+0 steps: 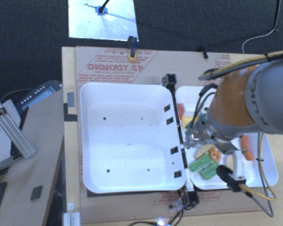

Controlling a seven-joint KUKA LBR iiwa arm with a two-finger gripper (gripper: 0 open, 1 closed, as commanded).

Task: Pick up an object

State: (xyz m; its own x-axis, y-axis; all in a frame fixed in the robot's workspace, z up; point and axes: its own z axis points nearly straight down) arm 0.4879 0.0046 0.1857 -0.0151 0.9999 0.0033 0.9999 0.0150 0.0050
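Nearest the camera's foot of the view, green blocks (203,166) lie in the right bin (271,173), touching a small yellow-orange piece (210,152) just above them. The arm (247,100) hangs low over that bin, hiding its gripper, so its state cannot be told. Farther up, an orange stick (180,111) lies by the divider, beside the left bin (127,135).

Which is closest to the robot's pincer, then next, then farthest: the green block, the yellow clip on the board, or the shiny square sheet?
1. Green block, in the right bin, just below the pincer.
2. Yellow clip, at the board's far edge.
3. Shiny square sheet, beyond the board, on the dark floor.
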